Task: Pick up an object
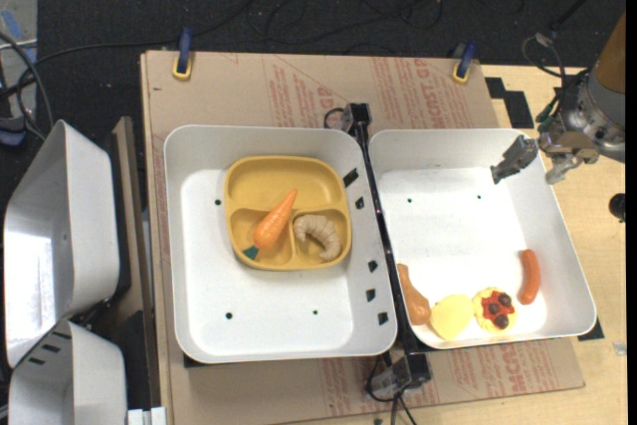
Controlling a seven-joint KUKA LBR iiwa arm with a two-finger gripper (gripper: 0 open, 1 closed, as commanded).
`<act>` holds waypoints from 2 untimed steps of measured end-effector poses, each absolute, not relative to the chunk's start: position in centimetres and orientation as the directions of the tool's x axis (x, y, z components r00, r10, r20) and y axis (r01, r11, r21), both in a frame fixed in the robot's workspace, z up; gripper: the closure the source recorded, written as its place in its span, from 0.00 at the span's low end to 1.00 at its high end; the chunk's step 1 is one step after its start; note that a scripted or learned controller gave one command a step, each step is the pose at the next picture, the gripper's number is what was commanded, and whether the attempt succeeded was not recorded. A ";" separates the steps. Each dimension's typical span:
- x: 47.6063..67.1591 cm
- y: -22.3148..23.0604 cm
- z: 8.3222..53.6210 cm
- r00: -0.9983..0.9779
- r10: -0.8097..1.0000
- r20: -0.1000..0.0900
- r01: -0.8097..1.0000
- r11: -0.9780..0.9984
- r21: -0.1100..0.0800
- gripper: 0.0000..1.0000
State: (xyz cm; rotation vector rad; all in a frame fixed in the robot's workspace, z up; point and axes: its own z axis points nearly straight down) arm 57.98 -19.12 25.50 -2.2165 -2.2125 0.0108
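My gripper (pixel 525 170) hangs over the far right corner of the right bin (pixel 453 214), open, with nothing between its fingers. Along the near edge of that bin lie a red sausage (pixel 529 276), a small tart with red and dark berries (pixel 495 308), a pale yellow round piece (pixel 451 316) and an orange-brown elongated piece (pixel 412 294). All of these sit well below and to the left of the gripper. In the left bin (pixel 199 304) a yellow divided plate (pixel 239 184) holds a carrot (pixel 276 219) and a beige curled shrimp (pixel 318 234).
A black divider (pixel 370 214) with clips runs between the two bins. Both bins rest on a cardboard sheet (pixel 289 85) clamped at the back. White containers (pixel 55 214) stand at the far left. Cables lie on the dark floor behind.
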 end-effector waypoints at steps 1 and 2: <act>58.2 -19.0 26.2 -0.001 1.000 0.000 1.000 0.001 0.000 0.00; 57.9 -19.6 20.0 0.002 1.000 0.001 1.000 -0.002 -0.005 0.00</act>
